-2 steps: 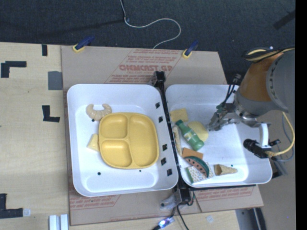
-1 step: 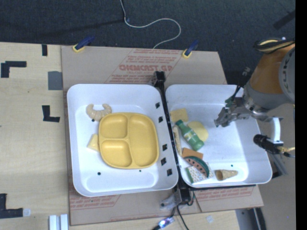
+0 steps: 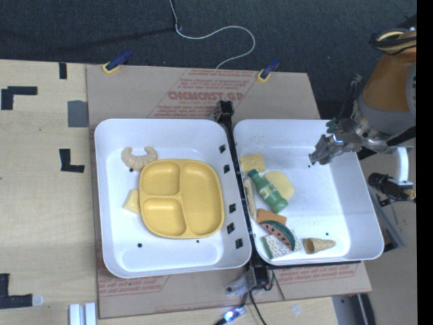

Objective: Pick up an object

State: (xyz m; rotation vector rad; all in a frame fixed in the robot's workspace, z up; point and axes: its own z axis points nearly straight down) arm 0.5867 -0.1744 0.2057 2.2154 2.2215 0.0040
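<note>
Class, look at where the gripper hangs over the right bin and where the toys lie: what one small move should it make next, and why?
Probably shift toward the bin's left side. The gripper hangs over bare floor near the right bin's upper right, while the green bottle, ice cream cone and other toys lie along the left and bottom.

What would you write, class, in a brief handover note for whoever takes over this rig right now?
Gripper: over the right white bin, near its far right side, with nothing visible between its fingers.
Right bin holds a green plastic bottle, a pale yellow round piece, a watermelon slice toy and an ice-cream cone toy, all along its left and near sides.
Left white bin holds a yellow divided plate and a tan curved piece.
Done: nothing picked up yet.
Left: choose an object, grasp and lift it.
</note>
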